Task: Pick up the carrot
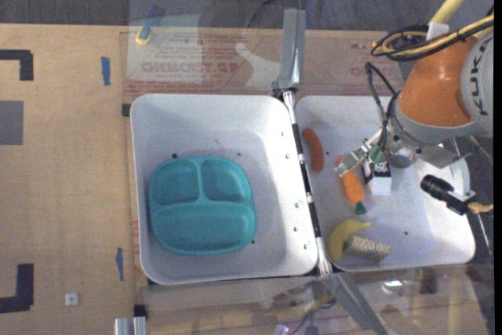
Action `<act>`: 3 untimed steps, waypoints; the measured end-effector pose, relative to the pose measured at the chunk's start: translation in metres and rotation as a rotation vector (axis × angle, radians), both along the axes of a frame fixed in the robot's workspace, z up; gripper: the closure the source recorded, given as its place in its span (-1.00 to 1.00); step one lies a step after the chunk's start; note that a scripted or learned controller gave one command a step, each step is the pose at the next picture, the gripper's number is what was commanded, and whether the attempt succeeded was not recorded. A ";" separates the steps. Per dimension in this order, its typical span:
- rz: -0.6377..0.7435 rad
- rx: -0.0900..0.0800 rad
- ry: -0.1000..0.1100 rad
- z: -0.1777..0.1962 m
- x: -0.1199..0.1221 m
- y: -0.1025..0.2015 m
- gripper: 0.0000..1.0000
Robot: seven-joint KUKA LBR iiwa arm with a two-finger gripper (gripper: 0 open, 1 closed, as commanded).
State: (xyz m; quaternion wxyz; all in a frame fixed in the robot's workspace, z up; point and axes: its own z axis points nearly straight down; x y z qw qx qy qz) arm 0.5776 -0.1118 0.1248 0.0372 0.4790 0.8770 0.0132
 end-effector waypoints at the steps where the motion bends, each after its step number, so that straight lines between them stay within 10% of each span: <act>1: -0.200 0.019 0.049 -0.011 0.040 -0.018 -1.00; 2: -0.440 0.028 0.005 -0.016 -0.023 0.004 -1.00; 3: -0.444 0.025 -0.007 -0.003 -0.021 0.000 1.00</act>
